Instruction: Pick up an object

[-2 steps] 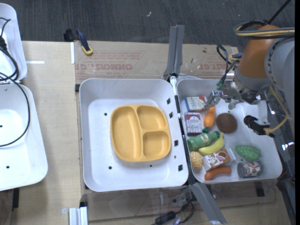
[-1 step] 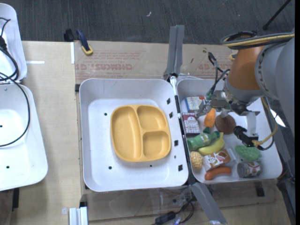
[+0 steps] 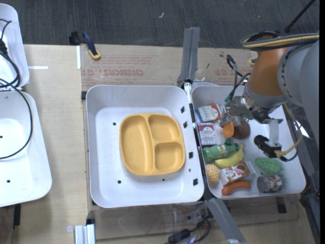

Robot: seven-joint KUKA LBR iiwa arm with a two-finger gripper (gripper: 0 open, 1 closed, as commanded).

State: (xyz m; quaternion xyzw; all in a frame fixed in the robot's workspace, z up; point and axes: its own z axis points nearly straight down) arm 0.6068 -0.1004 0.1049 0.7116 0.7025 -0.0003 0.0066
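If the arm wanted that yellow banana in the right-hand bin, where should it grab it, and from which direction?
Probably across the middle of the banana, coming straight down from above. It lies flat and curved, its narrow width suiting two fingers. The green bottle presses along its upper side and a small carton sits just below, so the fingers would need to slip into tight gaps there.

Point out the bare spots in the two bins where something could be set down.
Left bin: white floor is free all around the yellow divided plate, widest left of it and below it. Right bin: crowded with toy food under the gripper; hardly any bare floor.
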